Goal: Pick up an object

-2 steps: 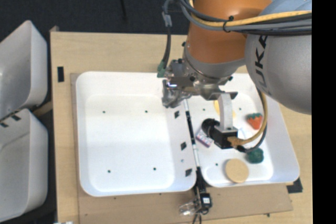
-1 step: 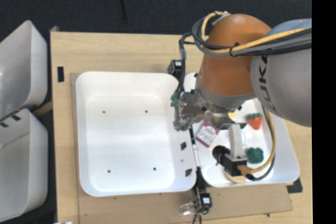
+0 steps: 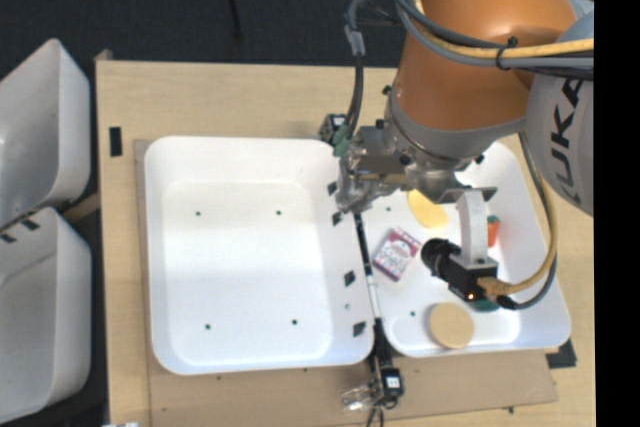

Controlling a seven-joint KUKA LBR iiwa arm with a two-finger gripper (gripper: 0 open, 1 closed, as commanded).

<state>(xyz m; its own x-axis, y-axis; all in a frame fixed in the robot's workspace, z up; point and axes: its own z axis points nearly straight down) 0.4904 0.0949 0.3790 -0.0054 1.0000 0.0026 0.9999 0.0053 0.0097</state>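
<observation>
My gripper (image 3: pixel 358 181) hangs below the big orange wrist, over the left edge of the right bin (image 3: pixel 530 315), close to the wall shared by the two bins. A small pink and purple patterned packet (image 3: pixel 396 253) lies just below and to the right of it. A yellow piece (image 3: pixel 428 211) sits partly hidden under the wrist. A tan round disc (image 3: pixel 450 326) rests near the bin's front. An orange-red item (image 3: pixel 493 231) and a bit of something green (image 3: pixel 488 308) show at the right. Nothing is visibly between the fingers.
The left bin (image 3: pixel 240 255) is a shallow white tray beside the right one. Both stand on a pale wooden board (image 3: pixel 120 215). White rounded housings (image 3: pixel 40 215) stand off the board's left edge. The arm covers the back of the right bin.
</observation>
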